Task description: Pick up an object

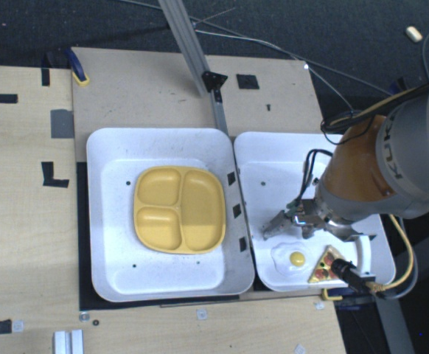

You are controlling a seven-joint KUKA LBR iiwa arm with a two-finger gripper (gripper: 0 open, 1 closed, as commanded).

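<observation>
A toy fried egg [292,259], white with a yellow yolk, lies at the near edge of the right bin [273,161]. A toy pizza slice [323,266] lies just to its right. My gripper [297,223] hangs low over the right bin, directly behind the egg and close above it. The bulky grey and orange wrist covers the bin's right half. I see nothing held in the gripper.
A yellow divided plate [179,209] lies in the middle of the left bin [100,198]. A slanted metal pole [192,43] runs down to the ridge between the two bins. Cables trail across the bench behind the right bin.
</observation>
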